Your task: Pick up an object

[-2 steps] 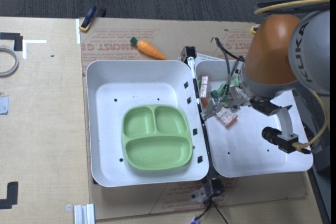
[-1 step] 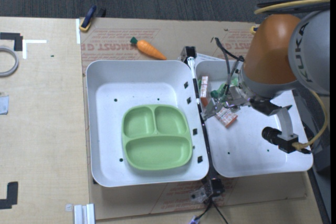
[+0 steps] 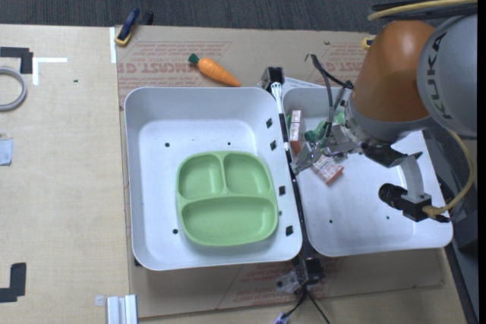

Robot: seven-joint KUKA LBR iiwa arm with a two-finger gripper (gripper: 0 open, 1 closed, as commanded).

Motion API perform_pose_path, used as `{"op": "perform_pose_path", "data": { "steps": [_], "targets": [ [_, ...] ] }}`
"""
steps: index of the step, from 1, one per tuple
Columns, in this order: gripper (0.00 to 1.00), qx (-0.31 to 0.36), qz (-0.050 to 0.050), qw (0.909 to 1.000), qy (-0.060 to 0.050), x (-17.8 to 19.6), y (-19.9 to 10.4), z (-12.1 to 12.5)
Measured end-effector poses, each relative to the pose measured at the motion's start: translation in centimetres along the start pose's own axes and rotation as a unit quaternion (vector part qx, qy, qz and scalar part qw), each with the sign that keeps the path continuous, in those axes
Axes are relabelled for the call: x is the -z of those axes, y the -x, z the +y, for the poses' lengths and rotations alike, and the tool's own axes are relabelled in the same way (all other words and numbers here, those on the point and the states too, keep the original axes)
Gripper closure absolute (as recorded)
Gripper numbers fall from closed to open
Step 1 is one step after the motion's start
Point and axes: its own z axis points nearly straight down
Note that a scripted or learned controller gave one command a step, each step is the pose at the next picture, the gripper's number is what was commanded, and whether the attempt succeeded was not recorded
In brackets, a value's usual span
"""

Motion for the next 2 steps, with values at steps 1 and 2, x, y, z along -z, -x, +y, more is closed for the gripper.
{"op": "perform_pose_path", "data": {
  "steps": [1,2],
  "targets": [
    [0.0,0.0,0.0,1.0,0.0,0.0,0.0,0.0],
    [0.0,0.0,0.0,1.0,0.0,0.0,0.0,0.0]
  ]
}}
